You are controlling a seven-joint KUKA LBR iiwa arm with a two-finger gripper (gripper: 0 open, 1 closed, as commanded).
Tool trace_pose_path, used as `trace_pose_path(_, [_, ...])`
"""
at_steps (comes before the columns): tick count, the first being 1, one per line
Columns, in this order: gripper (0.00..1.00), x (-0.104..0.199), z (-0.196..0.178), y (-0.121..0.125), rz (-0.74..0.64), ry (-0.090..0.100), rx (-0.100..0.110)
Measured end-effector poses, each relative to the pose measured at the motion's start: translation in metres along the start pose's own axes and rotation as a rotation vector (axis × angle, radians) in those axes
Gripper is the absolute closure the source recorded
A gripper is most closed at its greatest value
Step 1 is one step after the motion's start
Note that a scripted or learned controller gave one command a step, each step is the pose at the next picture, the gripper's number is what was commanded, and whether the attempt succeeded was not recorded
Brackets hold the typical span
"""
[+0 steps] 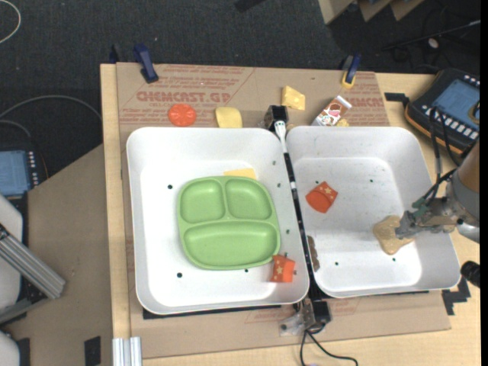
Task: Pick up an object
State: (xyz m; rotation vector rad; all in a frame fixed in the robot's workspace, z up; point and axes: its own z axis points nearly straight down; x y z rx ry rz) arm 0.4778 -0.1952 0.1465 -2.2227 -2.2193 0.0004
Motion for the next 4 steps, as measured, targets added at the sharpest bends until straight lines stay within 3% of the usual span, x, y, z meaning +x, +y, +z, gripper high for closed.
trace_pose_path(1, [0.0,0.0,0.002,0.001,-0.001,0.0,0.0])
trace_pose_path(2, [0.0,0.018,0.015,0.034,-0.005,-0.002,-0.004])
trace_pose_path(3, [0.0,-0.011,0.062,0.002,0.0,-0.001,-0.005])
trace_pose_path(4, [0.0,0.039,0.059,0.048,-0.006,-0.007,-0.013])
